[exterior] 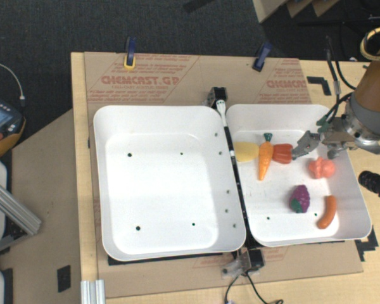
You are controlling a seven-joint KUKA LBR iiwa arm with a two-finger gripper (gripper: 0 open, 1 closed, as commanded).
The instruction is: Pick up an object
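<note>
The end effector, whose grip state cannot be told, hangs over the right bin between a red toy and a pink toy. Closing between them risks grasping nothing, or nudging the red toy against the carrot.

Dark carpet floor; brown cardboard sheet over bench; blue clamps at back edge.

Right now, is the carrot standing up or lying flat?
Lying flat: the carrot rests lengthwise on the right bin's floor, green top pointing away.
</note>
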